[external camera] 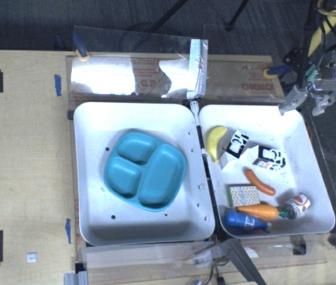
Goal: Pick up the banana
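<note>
A pale wooden bench [25,177] carries two shallow white bins side by side, with dark floor beyond. The claw [310,100] hangs at the far right corner of the right-hand white bin [319,177], above its rim; whether its fingers are wide or narrow cannot be told from here. The short yellow banana [215,141] lies well to the left of the claw and a little nearer the camera, against the bin's left wall. Just beside it, toward the claw, sit two black-and-white patterned blocks [237,144]. Nearer the camera than the claw lie an orange sausage-shaped toy [259,181], a small green patterned square [243,195], an orange carrot [260,211], a blue bottle [245,221] and a small red-and-white can [298,204]. Far left of the claw, the left-hand white bin [91,135] holds a teal plastic divided tray [144,170].
</note>
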Robot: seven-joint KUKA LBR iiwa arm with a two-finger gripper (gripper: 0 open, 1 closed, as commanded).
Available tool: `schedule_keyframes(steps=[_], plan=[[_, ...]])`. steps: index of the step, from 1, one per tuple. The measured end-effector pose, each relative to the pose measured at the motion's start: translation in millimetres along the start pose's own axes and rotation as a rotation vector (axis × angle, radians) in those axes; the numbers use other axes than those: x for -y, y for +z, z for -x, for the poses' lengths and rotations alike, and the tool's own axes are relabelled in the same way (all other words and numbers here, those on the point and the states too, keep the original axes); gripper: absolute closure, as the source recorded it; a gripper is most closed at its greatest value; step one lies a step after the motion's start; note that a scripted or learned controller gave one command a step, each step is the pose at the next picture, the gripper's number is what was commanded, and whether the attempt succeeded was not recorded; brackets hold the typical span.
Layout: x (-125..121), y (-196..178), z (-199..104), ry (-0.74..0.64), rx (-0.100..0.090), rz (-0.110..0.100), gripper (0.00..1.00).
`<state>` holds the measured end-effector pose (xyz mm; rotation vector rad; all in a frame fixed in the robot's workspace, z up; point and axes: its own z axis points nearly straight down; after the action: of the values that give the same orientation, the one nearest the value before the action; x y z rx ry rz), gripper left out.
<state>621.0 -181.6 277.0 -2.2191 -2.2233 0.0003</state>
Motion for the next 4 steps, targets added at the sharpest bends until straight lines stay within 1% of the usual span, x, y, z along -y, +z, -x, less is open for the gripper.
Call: schedule_keyframes(steps=[1,2,3,4], plan=[[40,154,29,0.037,0.001,0.017,0.00],[39,143,29,0.038,0.003,0.022,1.00],[96,43,19,-0.052,0.001,0.002,1.00],[107,-95,42,-0.173,0.002,0.003,1.00]])
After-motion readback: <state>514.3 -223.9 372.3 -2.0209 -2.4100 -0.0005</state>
